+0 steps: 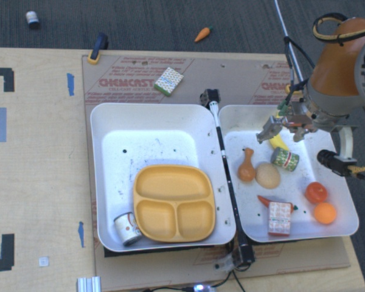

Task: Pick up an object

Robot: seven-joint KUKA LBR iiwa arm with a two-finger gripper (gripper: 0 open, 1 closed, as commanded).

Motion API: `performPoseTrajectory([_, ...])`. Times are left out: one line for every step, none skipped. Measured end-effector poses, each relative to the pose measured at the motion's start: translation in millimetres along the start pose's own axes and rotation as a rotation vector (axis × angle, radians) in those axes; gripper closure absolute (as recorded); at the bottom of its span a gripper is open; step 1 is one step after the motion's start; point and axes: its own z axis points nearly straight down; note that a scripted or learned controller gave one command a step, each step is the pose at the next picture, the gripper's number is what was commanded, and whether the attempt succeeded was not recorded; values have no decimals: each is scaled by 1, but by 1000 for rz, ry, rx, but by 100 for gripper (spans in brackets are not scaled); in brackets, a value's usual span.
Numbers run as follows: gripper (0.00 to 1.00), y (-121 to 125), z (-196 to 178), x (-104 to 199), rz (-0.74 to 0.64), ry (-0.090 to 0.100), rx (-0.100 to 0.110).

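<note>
My gripper (pixel 285 131) hangs over the back of the right bin (pixel 347 229), open, with its fingers spread wide. A small yellow object (pixel 278 143) lies just below and between the fingertips, apart from them as far as I can see. A green can (pixel 286 159) lies on its side just in front of it. Further forward are a tan gourd-shaped piece (pixel 247 165), a beige ball (pixel 267 176), a red tomato (pixel 316 191), an orange (pixel 324 213) and a red carton (pixel 279 218).
The left bin (pixel 103 163) holds a yellow divided plate (pixel 174 202) and a small white can (pixel 126 229). A black bar (pixel 222 157) runs between the bins. On the board behind lies a green-white box (pixel 168 81). A black fitting (pixel 331 160) juts in at the right bin's right wall.
</note>
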Motion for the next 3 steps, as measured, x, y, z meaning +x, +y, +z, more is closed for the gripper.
performPoseTrajectory([0, -5, 83, 6, 1, -1, -3])
performPoseTrajectory([0, -46, 101, 15, 1, -1, -3])
performPoseTrajectory([0, -85, 100, 8, 1, -1, -5])
